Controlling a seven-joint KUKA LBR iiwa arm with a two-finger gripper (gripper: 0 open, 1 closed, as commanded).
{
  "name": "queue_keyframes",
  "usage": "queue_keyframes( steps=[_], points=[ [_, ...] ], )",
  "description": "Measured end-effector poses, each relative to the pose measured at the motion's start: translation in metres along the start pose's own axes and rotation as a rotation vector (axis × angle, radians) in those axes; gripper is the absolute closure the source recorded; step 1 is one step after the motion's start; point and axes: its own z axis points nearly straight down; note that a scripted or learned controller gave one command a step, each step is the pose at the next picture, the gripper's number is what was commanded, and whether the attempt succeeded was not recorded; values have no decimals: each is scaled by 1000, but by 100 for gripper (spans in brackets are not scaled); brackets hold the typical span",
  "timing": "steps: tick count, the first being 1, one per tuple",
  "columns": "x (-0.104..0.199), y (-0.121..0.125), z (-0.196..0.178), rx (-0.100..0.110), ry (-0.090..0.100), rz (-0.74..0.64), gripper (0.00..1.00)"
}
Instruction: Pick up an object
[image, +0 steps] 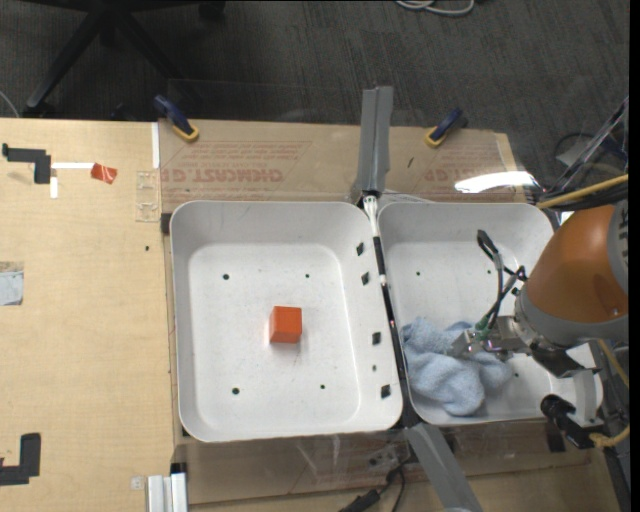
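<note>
orange cube (286, 324) in left bin (200, 300) | crumpled pale-blue cloth (447, 372) right bin | claw (478, 343) state unclear

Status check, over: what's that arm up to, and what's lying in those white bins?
Tool low in right white bin, at crumpled pale blue cloth; grip unclear. Small orange block sits alone in left white bin, untouched. Nothing blocking either.
</note>
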Motion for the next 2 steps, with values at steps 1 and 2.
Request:
queue_keyframes(
  steps=[1, 2],
  points=[
    [0, 1, -9, -1, 1, 3, 100],
    [-6, 16, -107, -1, -1, -52, 100]
  ],
)
